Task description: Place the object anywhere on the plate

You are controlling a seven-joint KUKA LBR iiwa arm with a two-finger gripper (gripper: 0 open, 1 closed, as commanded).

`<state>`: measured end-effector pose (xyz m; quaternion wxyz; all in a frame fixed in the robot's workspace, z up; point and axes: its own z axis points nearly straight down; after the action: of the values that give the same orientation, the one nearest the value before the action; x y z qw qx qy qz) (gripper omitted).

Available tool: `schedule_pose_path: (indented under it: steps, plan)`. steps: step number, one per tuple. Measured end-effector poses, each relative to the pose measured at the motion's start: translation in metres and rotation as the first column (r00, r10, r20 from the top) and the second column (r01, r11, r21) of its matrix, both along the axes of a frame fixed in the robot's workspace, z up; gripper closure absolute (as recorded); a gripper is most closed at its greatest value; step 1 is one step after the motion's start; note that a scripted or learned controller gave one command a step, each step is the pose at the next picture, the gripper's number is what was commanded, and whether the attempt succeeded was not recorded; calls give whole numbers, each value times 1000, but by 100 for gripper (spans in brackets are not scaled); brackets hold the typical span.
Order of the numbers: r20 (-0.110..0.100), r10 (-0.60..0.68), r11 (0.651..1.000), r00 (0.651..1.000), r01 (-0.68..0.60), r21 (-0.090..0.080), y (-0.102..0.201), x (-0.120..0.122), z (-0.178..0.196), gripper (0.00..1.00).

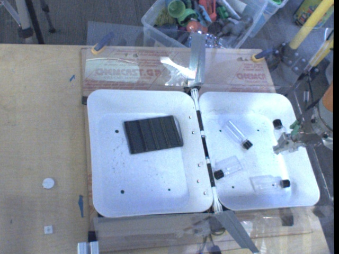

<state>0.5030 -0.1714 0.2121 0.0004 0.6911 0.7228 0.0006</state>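
— Pale wooden tabletop [42, 115] carries two shallow white plastic bins side by side, with a clear tub of coloured toys [212, 9] behind them. What sits in the left bin [106, 194]?

— One dark grey ribbed rectangular plate [153, 134], lying flat and a little askew, in the upper middle of that bin.

— And the right bin [254, 105]?

— Three small clear plastic vials with black caps. One vial [237, 133] lies at a slant near the bin's middle, cap toward the lower right. A second vial [226, 168] lies near the lower left, its cap just beside the divider between the bins. A third vial [267, 183] lies along the lower edge, cap pointing right. There is also a small black round piece [277, 124] near the right wall; I cannot tell whether it is a loose cap.

— So none of the vials is on the plate?

— None; all three are in the right bin, well apart from the plate.

— Where is the arm?

— Its grey pincer [280, 146] reaches in over the right rim of the right bin, below the black piece. It is too small and blurred to judge; I cannot tell whether it is released or clenched, and nothing is seen in it.
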Motion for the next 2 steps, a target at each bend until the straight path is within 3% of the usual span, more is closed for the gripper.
schedule_pose_path:
  steps: [1, 2]
  plan:
    - [17, -353, 936, 935, 353, 4, 65, 93, -93, 100]
    - [-7, -423, 906, 906, 423, 0, 121, 19, -28, 100]
